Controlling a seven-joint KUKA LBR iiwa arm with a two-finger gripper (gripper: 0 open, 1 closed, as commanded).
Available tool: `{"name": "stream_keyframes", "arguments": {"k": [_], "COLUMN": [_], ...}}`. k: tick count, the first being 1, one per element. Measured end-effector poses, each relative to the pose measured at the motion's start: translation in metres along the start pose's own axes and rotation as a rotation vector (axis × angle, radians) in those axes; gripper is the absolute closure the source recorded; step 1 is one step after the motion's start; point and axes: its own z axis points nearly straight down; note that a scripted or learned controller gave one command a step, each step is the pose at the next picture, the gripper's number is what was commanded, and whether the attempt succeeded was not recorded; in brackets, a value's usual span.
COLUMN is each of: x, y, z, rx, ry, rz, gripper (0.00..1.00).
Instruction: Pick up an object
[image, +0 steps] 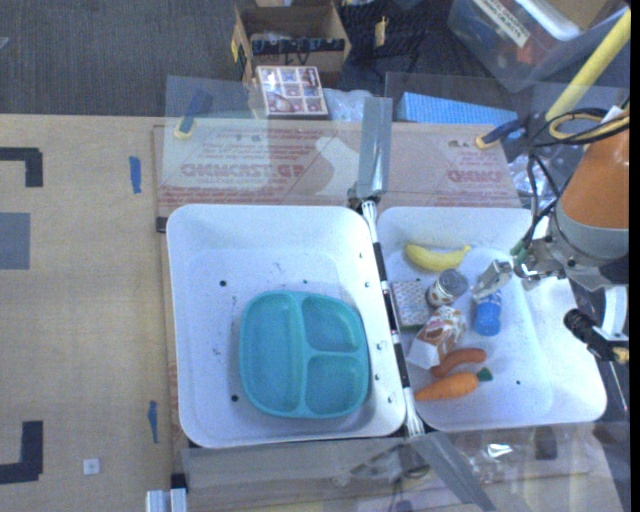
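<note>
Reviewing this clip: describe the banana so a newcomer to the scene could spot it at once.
Start at the right-hand white bin, the one crowded with small items. The banana lies near its far-left corner, above the small can. It is the one plain yellow, curved thing there; the carrot at the near edge is orange and straighter.

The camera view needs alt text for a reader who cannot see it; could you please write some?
A grey-and-orange robot arm's gripper hovers over the right white bin, above a blue bottle, near a banana, a carrot and a small can. The left white bin holds a teal divided tray.
</note>
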Motion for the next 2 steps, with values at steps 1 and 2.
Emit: {"name": "stream_keyframes", "arguments": {"k": [1,2], "x": [-0.01,-0.012], "y": [-0.014,-0.013], "z": [0.054,0.043], "rx": [-0.007,-0.011], "ry": [-0.002,-0.003], "rz": [0.048,0.053], "gripper": [0.0,1.0]}}
